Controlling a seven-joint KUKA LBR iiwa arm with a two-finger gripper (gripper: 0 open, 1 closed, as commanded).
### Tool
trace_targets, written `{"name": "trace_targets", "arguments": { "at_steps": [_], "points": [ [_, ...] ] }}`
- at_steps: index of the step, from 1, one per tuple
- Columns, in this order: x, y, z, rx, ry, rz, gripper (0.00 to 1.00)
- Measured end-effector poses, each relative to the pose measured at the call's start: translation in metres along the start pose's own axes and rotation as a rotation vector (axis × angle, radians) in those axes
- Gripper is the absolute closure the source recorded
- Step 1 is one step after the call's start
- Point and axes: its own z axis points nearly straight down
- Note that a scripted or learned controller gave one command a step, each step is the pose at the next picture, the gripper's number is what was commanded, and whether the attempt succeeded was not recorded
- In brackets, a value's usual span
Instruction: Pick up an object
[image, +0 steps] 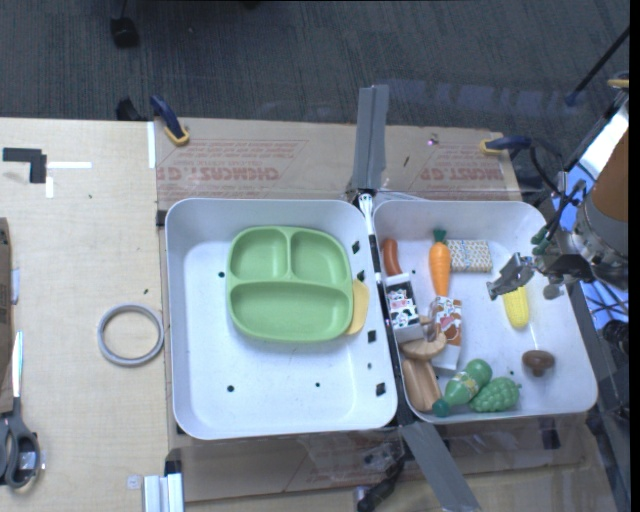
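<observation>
Over the right bin (570, 395) my tool (530, 277) hangs above its far right part, fingers spread apart with nothing between them. Just below it lies a yellow corn cob (517, 308), and nearer the front a small brown toy (538, 362). An orange carrot (440, 265) stands beside a cracker-like block (468, 255) near the bin's back. A small milk carton (402, 305) sits by the divider, with a bunch of green grapes (495, 394) at the front wall. On the left, the other bin (200, 400) carries a green divided plate (290, 283). A tape ring (130, 333) rests on the tabletop (70, 250).
</observation>
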Motion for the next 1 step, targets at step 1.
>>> {"name": "trace_targets", "arguments": {
  "at_steps": [1],
  "points": [
    [-0.0366,0.0574,0.0489,-0.002,-0.001,-0.086,0.0]
  ]
}}
